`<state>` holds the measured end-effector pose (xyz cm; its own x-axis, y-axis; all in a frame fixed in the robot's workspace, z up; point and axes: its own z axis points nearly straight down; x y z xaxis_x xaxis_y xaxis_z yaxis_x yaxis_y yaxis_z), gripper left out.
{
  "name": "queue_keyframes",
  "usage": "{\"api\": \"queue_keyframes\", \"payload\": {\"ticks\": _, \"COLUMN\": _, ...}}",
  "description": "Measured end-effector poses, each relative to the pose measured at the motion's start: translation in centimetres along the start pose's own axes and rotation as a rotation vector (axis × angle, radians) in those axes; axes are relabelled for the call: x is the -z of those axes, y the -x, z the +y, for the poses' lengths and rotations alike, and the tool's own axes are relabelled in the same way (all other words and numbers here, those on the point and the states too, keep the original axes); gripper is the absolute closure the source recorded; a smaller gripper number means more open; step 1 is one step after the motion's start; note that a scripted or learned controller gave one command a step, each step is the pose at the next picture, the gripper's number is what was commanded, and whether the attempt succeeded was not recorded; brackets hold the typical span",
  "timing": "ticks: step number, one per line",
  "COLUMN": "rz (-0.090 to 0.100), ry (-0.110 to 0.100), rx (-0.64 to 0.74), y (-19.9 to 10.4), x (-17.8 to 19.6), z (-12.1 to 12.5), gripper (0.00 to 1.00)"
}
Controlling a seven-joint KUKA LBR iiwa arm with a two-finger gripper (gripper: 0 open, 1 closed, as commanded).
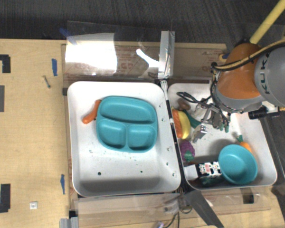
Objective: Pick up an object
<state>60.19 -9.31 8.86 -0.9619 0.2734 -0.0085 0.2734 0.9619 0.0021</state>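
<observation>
My gripper (205, 127) hangs low in the right bin (266, 141), under the orange wrist band, and nothing is visibly held. Just left of it lie a yellow and red toy (182, 122) and a small teal piece (194, 121). A purple toy (187, 150) sits below those. A teal bowl (236, 163) rests at the bin's front right with an orange carrot-like piece (246, 146) behind it. A black and white patterned box (207, 169) lies along the front wall.
The left bin (80, 175) holds a teal divided plate (127, 123) with an orange toy (90, 116) at its left edge. A clear plastic sheet (90, 55) and a metal divider (166, 56) stand behind the bins. Cables (187, 98) trail near the wrist.
</observation>
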Motion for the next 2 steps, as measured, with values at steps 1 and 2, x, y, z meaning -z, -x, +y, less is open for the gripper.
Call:
{"api": "queue_keyframes", "payload": {"ticks": 1, "rz": -0.001, "ry": -0.001, "rx": 0.075, "y": -0.9, "x": 3.9, "z": -4.0, "gripper": 0.0}}
{"api": "queue_keyframes", "payload": {"ticks": 2, "rz": 0.001, "ry": -0.001, "rx": 0.136, "y": 0.7, "x": 1.8, "z": -3.8, "gripper": 0.0}}
